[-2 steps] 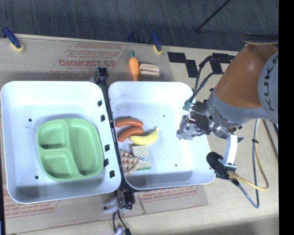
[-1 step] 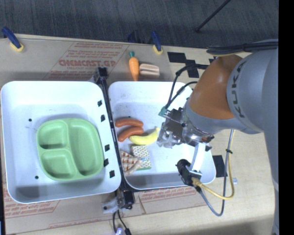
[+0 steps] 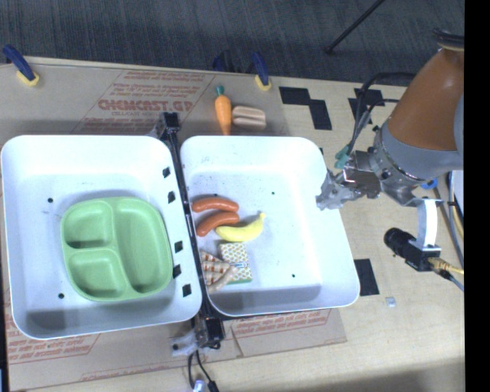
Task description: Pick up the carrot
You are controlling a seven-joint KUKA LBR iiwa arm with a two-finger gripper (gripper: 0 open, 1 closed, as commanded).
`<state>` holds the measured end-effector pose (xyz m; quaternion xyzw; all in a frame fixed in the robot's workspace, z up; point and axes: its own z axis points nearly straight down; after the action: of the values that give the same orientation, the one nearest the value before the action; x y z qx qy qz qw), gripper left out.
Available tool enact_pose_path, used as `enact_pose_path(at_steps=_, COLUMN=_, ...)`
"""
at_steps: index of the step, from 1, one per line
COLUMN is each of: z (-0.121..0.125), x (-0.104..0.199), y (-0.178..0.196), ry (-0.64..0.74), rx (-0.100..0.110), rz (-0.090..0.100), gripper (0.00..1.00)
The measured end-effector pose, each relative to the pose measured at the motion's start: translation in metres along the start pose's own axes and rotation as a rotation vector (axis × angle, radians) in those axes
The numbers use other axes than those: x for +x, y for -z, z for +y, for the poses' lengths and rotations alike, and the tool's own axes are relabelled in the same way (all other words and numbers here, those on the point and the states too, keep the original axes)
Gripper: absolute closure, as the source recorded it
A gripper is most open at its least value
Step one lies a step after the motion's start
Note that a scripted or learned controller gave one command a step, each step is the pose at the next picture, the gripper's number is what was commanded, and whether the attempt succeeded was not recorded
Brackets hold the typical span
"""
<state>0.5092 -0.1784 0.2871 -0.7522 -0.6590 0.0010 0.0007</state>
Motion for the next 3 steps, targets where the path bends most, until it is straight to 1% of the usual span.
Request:
enact_pose_path(at_steps=1, z=-0.034, x=0.003, y=-0.056, ry=-0.113, rx=0.002, rz=0.001, gripper=1.00)
enact_pose_path(at_steps=2, z=-0.032, x=-0.005, y=0.027, ry=0.393, rx=-0.002, rz=-0.001, gripper=1.00)
enact_pose_path(at_steps=3, z=-0.043, x=0.141, y=-0.077, ry=0.465, rx=0.003, rz=0.002, gripper=1.00)
